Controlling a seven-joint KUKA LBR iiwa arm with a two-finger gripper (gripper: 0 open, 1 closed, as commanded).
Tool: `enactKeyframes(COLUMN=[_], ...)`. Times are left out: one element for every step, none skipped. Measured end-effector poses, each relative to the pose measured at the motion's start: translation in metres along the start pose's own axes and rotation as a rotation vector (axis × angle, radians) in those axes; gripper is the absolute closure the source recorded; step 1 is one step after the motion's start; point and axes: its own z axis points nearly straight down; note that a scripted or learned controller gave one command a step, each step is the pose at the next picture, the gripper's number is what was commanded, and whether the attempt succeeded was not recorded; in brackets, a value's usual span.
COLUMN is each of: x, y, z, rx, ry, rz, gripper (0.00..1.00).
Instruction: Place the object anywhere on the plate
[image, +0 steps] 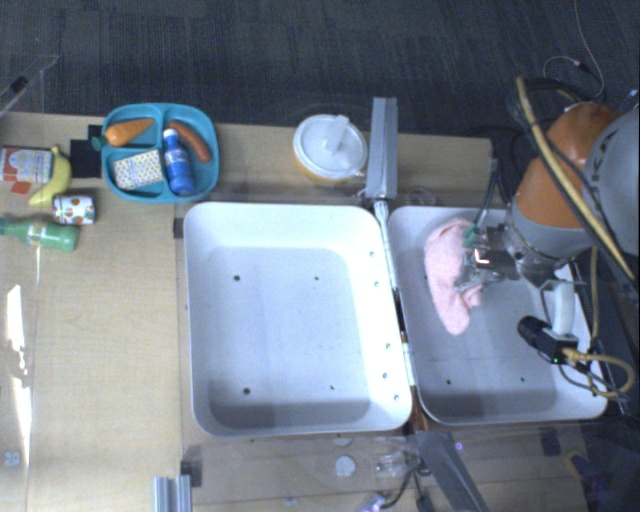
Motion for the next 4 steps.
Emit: enactKeyframes(x=[0.002, 0.056, 0.103, 0.157], y=[0.001, -0.003, -0.003, 0.001], z=[-0.04, -0.031, -0.025, -0.038], rx=[0.0, 0.0, -0.003, -0.004], ry=[0.001, 0.001, 0.001, 0.001], rz=[-0.009, -0.412, -0.814, -1.216], gripper=[1.0, 1.0, 1.0, 1.0])
